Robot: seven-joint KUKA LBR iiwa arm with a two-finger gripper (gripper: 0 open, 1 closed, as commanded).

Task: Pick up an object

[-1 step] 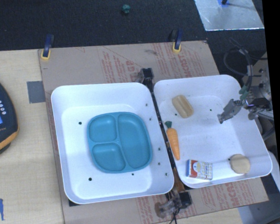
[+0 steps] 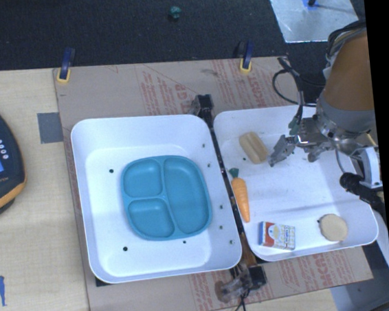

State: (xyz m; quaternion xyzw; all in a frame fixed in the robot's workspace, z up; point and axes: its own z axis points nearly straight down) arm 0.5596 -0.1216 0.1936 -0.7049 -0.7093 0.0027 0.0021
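Camera view:
Gripper (image 2: 296,149): fingers spread apart, grasping nothing, hovering over the upper part of the right bin (image 2: 297,241).
Nearest object: tan bread roll (image 2: 252,146), in that bin's upper left area, just left of the near fingertip.
Roll's long axis: runs roughly up and down the view, slightly slanted.
Other candidates: carrot (image 2: 240,197) along the bin's left wall, pointing down; small carton (image 2: 277,235) and round cookie (image 2: 333,227) near the bottom edge.
Left bin: holds a blue divided plate (image 2: 166,196).
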